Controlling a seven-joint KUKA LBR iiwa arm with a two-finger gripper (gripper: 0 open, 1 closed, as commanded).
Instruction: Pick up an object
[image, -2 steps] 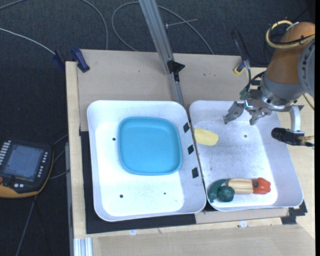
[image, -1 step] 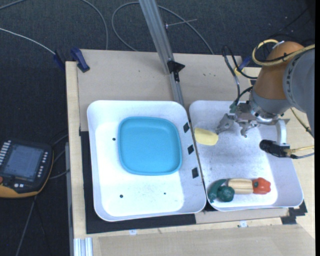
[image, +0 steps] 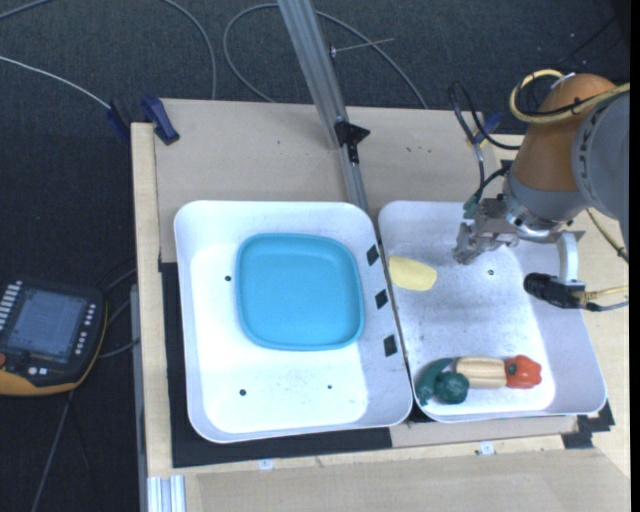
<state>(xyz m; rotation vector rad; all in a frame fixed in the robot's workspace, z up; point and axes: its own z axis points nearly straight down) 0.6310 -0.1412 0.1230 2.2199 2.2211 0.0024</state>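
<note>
Gripper (image: 472, 245) is seen over the far part of the right bin (image: 560, 345), w/ nothing between its fingers; finger gap can't be judged. Yellow object (image: 412, 273) lies just left of it. Blue plate (image: 300, 291) sits in the left bin (image: 205, 330).

We see a square blue plastic plate (image: 299, 291) lying in the left shallow white bin (image: 205, 385), and a handheld grey control pendant (image: 45, 335) on the dark carpet (image: 70, 150) left of the wooden bench (image: 250, 130).
</note>
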